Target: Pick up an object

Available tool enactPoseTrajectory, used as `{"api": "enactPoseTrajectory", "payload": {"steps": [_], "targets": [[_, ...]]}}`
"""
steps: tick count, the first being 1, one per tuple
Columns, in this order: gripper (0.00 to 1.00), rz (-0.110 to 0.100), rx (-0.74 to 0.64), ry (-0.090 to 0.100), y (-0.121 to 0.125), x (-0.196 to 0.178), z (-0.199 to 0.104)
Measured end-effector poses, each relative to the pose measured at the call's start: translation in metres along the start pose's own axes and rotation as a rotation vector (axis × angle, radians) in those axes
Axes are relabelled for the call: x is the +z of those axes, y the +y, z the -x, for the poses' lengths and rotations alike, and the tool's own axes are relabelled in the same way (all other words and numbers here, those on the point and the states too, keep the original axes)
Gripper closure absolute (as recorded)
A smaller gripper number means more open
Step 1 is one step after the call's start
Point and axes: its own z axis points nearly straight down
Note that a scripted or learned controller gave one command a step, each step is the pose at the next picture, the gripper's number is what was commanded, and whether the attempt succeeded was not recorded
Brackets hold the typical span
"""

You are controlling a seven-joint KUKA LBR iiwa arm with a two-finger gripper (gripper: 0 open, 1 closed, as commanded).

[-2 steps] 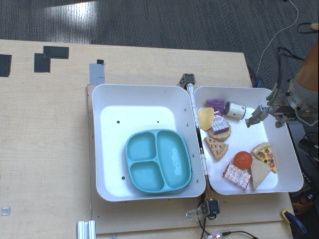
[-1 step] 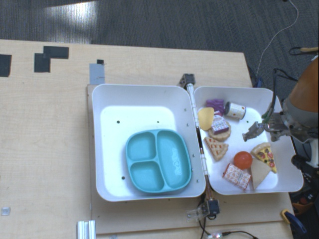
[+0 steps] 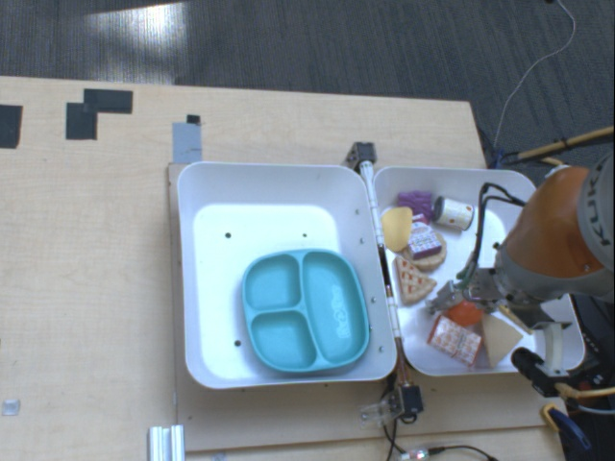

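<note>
My gripper hangs low over the middle of the right bin, the arm coming in from the right with its orange band above. A small red round thing sits right beneath the gripper, partly hidden by it. A red and white carton lies just in front of it, and a pale wedge is beside that. To the gripper's left lies a waffle-patterned slice.
The right bin also holds a yellow piece, a purple thing, a white cylinder and a round purple-and-white piece. The left bin holds a blue divided plate. A ridge separates the two bins.
</note>
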Motion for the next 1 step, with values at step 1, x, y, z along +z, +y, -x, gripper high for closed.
{"api": "enactPoseTrajectory", "payload": {"steps": [1], "targets": [[1.0,0.006,-0.001,-0.001,0.0024,-0.0114,-0.0001]]}}
